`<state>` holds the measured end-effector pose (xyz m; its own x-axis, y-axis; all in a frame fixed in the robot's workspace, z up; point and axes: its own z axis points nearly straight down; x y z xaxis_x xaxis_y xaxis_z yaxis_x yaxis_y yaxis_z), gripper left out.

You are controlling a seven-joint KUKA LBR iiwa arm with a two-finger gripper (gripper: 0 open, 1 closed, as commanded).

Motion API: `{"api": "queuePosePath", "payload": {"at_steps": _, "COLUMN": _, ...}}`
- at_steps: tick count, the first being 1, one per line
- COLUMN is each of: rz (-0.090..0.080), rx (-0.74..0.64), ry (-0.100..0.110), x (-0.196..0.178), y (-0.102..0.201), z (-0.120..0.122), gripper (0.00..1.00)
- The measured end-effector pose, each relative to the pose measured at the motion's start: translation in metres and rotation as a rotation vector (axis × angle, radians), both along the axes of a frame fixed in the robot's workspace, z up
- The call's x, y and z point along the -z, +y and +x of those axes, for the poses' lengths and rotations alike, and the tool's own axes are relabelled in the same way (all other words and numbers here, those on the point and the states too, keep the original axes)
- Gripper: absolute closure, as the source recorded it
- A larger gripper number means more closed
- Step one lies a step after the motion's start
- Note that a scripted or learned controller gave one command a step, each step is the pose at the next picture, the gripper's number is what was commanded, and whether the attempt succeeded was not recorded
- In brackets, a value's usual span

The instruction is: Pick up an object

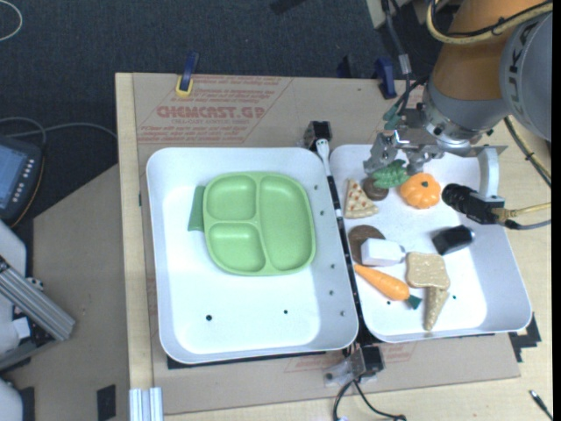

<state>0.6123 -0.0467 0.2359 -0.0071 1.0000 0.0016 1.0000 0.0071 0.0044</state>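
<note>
gripper [388, 158] over green toy [391, 176] | finger state unclear | toy looks light, rigid; pinch its middle

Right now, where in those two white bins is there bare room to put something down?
Left bin: a wide bare strip along the near edge, below the green tray. Right bin: a bare patch right of the black block. Its left half is crowded with toy food, carrot included.

A dark blue-grey carpeted floor [131, 24] surrounds the brown cardboard-covered bench top [219, 112], which spreads left of and below the end effector. Far to its left, a dark screen device [16, 178] sits beside aluminium framing [35, 301].
</note>
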Motion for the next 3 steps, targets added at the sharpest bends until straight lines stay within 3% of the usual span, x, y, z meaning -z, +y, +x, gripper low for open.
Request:
{"api": "queuePosePath", "payload": {"at_steps": 1, "rz": -0.002, "rx": 0.008, "ry": 0.006, "x": 0.017, "y": -0.014, "z": 0.005, "gripper": 1.00}}
{"api": "queuePosePath", "payload": {"at_steps": 2, "rz": -0.001, "rx": 0.006, "ry": 0.004, "x": 0.001, "y": -0.009, "z": -0.005, "gripper": 1.00}}
{"api": "queuePosePath", "payload": {"at_steps": 3, "rz": -0.001, "rx": 0.006, "ry": 0.008, "x": 0.016, "y": -0.001, "z": -0.009, "gripper": 1.00}}
